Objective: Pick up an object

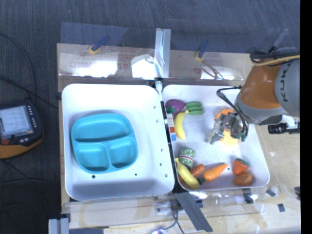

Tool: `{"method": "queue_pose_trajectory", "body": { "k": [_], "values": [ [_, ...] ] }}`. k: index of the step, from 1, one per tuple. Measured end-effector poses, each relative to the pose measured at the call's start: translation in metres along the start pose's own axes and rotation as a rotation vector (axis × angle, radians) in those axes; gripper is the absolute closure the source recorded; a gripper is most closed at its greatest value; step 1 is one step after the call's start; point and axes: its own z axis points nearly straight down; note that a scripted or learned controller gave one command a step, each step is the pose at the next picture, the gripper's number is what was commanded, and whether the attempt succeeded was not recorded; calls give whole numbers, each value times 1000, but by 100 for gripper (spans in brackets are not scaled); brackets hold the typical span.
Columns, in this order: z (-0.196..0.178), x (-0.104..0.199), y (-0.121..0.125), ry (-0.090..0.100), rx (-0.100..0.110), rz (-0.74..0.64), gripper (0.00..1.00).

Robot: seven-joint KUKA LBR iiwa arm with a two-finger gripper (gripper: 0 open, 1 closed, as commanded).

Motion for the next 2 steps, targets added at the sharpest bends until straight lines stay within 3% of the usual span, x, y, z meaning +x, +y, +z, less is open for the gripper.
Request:
{"method": "queue_pose_trajectory", "body": {
  "k": [1,2],
  "values": [
    [-2,47,-67,-8,0,-277,100],
    [0,25,-63,7,0,-56,100]
  ]
}}
